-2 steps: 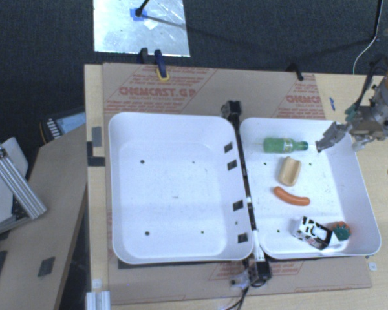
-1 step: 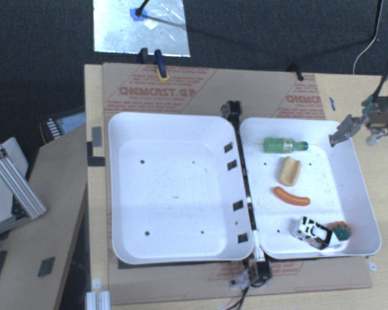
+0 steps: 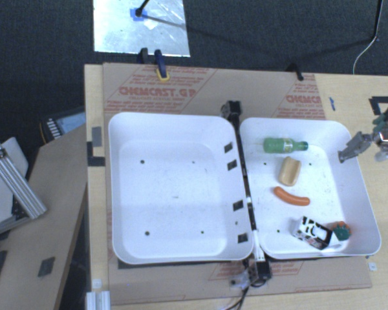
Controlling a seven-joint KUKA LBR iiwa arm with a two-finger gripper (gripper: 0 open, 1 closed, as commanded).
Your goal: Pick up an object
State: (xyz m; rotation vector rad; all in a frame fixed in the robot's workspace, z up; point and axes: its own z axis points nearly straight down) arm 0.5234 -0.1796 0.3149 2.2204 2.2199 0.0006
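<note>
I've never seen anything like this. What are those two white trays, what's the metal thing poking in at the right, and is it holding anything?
The picture comes from one camera fixed above a bench, looking down at a slant. The two white trays are shallow bins. The left bin has nothing in it. The right bin holds a green bottle, a tan block, an orange sausage-shaped toy and a small black-and-white item next to something green and orange, too small to identify. The metal thing is the gripper of a robot arm, reaching in over the right bin's edge. It is meant to pick something up, but nothing is between its fingers yet.
</note>
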